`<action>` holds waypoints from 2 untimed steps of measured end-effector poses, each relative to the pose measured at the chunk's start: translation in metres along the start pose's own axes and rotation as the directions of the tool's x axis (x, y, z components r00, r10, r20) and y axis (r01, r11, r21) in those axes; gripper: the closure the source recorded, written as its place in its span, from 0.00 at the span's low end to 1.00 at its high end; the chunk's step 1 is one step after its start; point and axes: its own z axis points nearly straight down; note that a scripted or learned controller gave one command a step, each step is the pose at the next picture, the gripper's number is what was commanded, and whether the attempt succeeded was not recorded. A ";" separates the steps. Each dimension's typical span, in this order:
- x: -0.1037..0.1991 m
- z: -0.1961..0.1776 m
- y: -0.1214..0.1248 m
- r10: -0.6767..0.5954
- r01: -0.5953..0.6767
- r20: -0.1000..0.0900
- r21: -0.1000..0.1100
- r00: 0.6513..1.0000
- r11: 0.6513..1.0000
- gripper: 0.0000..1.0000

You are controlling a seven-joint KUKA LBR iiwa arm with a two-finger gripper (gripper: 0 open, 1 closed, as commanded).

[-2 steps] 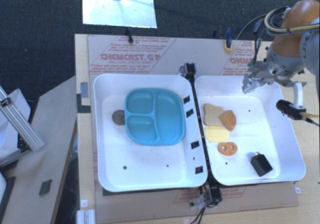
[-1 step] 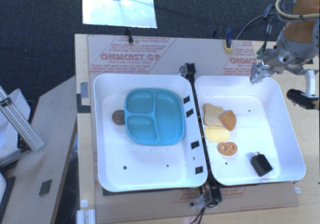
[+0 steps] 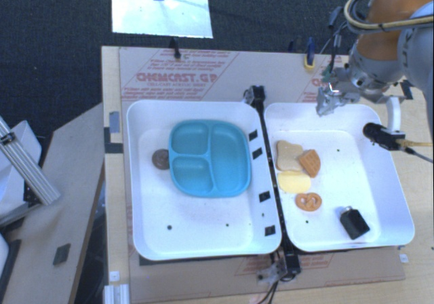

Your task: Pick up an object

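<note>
1. The grey two-finger gripper (image 3: 329, 102) is hovering over the far rim of the right-hand shallow white bin (image 3: 380, 228), at about eleven o'clock of that bin; I cannot tell its state.
2. The candidate objects are lying well apart from it: a pale bread-shaped slice (image 3: 289, 153) touching an orange waffle-like wedge (image 3: 310, 162), a yellow rounded block (image 3: 293, 181) just beside them, an orange pretzel-shaped piece (image 3: 308, 201) and a black rectangular block (image 3: 354, 222) at five o'clock.
3. A descent into the clustered pieces is likely risking a pinch on two at once, or a nudge aside.
4. A straight drop from here is probably striking the rim.
5. In the left-hand white bin (image 3: 149, 228), a blue compartmented plastic plate (image 3: 207, 157) is partly covering a small brown disc (image 3: 161, 159).
</note>
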 end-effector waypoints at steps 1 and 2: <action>0.053 -0.014 -0.007 -0.001 0.001 -0.001 0.000 1.000 1.000 1.00; 0.109 -0.005 -0.013 -0.001 0.001 -0.001 0.002 1.000 1.000 1.00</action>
